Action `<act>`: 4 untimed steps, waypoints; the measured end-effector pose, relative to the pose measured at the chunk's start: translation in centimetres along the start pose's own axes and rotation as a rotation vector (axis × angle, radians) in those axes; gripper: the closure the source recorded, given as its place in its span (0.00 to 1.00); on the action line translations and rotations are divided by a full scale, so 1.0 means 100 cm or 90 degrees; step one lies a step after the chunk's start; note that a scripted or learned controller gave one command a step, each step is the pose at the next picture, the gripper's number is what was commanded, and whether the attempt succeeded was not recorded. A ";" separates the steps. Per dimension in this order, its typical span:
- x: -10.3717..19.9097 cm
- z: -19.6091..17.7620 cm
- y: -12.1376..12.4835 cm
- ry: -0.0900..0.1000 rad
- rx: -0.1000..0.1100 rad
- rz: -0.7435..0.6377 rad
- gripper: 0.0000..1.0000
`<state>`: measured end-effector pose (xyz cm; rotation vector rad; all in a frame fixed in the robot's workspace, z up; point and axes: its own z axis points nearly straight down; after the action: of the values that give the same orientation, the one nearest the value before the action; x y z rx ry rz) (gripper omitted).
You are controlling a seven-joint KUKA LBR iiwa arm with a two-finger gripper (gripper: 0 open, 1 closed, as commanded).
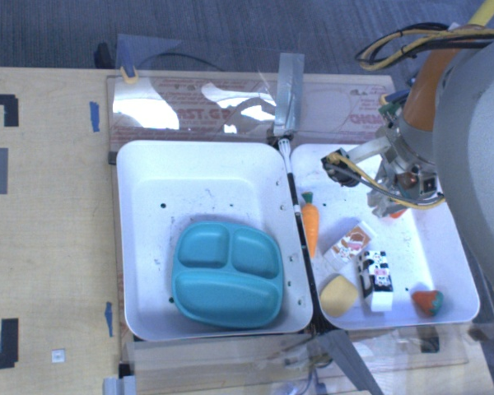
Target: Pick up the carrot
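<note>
1. Camera view, claw (393,205): hangs over the upper part of the right bin (457,257); whether it is released or clenched, I cannot tell.
2. Carrot (310,225): left of the claw, lying along the right bin's left wall, green top pointing away.
3. Small carton (351,243): below-left of the claw.
4. Yellow fruit (337,295): further below.
5. Teal divided tray (227,275): far left, in the left bin (140,179).

Carrot (310,227) lies in right bin (457,245) (left edge).
</note>
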<state>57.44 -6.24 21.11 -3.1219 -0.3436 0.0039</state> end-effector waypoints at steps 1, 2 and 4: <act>-0.022 0.000 0.020 -0.002 0.001 0.012 1.00; -0.050 0.029 -0.059 -0.003 0.002 0.008 1.00; -0.023 0.028 -0.026 -0.001 0.000 0.011 1.00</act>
<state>54.61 -4.20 18.29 -3.1251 -0.3162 0.0065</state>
